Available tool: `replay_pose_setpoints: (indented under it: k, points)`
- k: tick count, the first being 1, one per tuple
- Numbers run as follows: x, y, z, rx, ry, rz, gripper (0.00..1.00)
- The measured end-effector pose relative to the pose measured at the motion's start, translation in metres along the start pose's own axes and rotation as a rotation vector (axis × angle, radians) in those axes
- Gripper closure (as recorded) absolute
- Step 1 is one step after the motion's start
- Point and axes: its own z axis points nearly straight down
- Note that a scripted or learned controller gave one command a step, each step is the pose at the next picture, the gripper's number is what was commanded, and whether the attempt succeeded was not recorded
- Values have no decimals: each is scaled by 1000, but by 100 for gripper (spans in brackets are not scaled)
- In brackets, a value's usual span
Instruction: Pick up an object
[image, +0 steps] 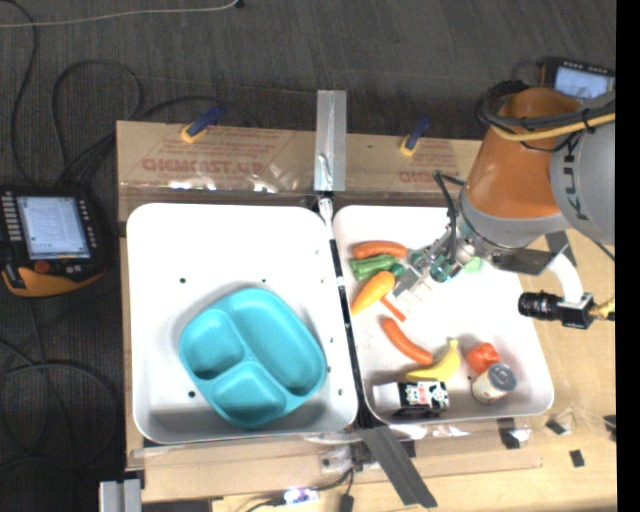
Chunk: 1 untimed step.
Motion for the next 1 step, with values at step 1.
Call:
replay_pose_setpoints:
  k: [1]
  points:
    - [1,2,-8,-1,1,-3,100]
